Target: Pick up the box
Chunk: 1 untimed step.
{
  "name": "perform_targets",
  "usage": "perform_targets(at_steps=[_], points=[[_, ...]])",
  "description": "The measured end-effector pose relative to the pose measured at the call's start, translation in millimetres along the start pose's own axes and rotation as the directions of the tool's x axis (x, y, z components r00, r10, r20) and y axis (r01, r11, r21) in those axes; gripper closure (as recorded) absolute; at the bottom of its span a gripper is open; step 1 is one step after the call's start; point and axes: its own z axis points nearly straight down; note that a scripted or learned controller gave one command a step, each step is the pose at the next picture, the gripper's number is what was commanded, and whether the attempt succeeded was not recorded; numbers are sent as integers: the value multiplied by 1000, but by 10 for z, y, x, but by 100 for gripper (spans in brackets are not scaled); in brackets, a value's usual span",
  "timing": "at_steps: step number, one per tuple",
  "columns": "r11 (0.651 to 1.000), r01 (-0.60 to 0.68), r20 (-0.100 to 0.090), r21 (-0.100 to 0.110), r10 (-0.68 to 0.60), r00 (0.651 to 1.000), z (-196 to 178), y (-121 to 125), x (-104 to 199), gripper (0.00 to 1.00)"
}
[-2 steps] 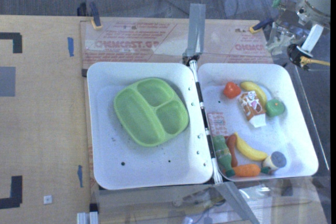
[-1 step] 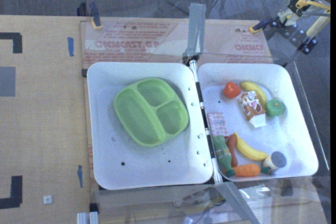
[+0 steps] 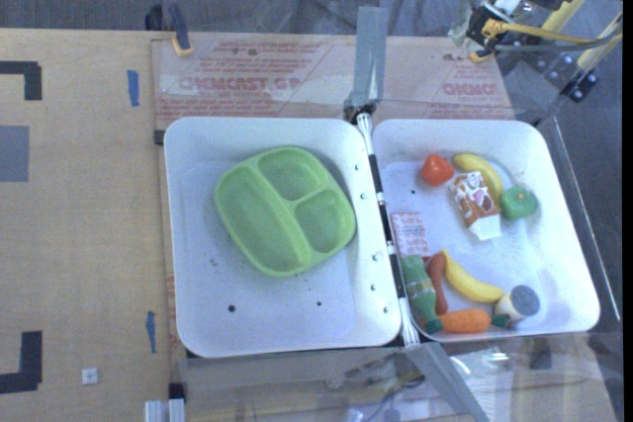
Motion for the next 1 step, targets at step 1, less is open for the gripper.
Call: perform_targets(at_steps=[1], points=[[989,147,-2,-5,-147,989,-1,-228,653,100]])
